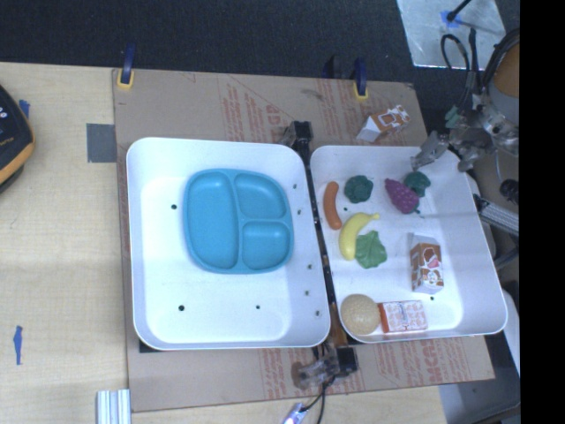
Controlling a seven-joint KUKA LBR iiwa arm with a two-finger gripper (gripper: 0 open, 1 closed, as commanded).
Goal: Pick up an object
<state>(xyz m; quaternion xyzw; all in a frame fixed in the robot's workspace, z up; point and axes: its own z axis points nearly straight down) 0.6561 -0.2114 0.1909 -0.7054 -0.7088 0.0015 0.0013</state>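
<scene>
A: Brown cardboard sheet (221, 104) over a pale wooden bench (53, 237), clipped at the far edge by two clamps (126, 67). Dark carpet (221, 16) beyond. Grey tape patch (101, 142) left of the bins.

B: Left bin (150, 325): white, shallow, holding a blue divided plate (238, 219) lying flat, near its middle. Small dark holes in the floor.

A: Right bin (477, 325): white, touching the left bin along the shared edge. Contents, far to near: orange sausage (332, 204) by the left wall, dark green broccoli piece (357, 188), purple grapes (403, 195), small green lump (417, 182) just beside the grapes. Yellow banana (355, 231) touching a lighter green leafy piece (372, 250). Brown-and-white carton (426, 266) toward the right. Tan round bun (359, 314) and red-and-white box (403, 316) side by side at the near edge.

B: Gripper (441, 148) at the far right corner of the right bin, above the rim, near the green lump and grapes. Nothing seen between the fingers; spread of fingers not readable, metal parts overlapping.

A: Outside the bins: small carton (384, 124) on the cardboard past the right bin. Black-and-yellow device (13, 140) at the left edge of the bench. Pale sheet (441, 16) on the carpet, top right.
</scene>
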